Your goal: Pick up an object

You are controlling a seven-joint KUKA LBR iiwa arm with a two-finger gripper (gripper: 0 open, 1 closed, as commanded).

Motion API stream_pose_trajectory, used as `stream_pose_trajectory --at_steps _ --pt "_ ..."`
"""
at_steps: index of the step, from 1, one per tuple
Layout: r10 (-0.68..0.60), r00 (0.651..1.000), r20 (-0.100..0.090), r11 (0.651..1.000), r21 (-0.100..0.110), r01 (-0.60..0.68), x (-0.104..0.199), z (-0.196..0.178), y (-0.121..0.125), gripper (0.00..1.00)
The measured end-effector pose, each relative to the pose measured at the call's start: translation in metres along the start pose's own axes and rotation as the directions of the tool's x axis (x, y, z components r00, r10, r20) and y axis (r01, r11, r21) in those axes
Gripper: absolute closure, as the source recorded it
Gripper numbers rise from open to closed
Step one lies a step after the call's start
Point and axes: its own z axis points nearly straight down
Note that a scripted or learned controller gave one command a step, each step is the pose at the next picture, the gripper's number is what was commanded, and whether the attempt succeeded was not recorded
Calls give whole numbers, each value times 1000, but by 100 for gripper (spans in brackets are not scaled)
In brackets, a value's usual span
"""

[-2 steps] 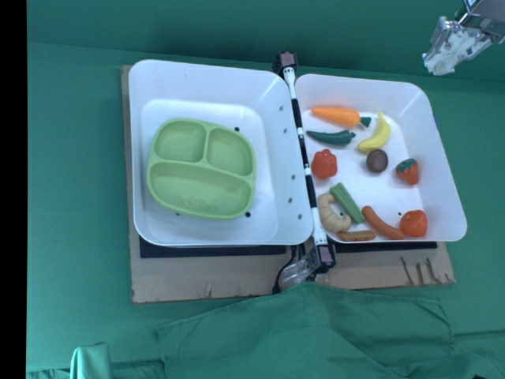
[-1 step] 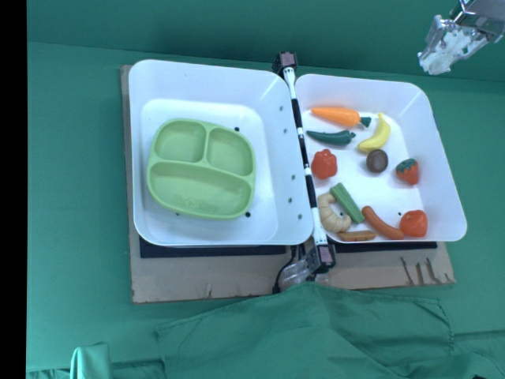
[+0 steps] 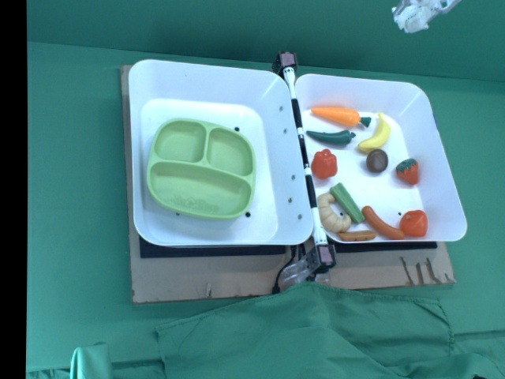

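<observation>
No text, label, brand, number or sign can be read anywhere on the bench or bins.

**A:** From my remote station, where does everything lie?

**B:** I see the gripper [image 3: 420, 10] up at the far right, beyond the bench. Just below it is the right bin [image 3: 442, 180]; the left bin [image 3: 158, 85] sits well to its left, with the divided plate [image 3: 203, 168] inside.

**A:** And in the right bin?

**B:** Nearest the gripper lie the carrot [image 3: 338, 116] and banana [image 3: 376, 135]. Farther off are the chilli [image 3: 331, 137], the bell pepper [image 3: 323, 164], the strawberry [image 3: 407, 171]. Farthest, at the near wall, the sausage [image 3: 382, 223] lies just beside the tomato [image 3: 413, 223].
</observation>
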Motion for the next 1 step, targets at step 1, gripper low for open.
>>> stream_pose_trajectory --at_steps 1 --pt "5 1000 1 1000 14 -5 27 15 -37 100"
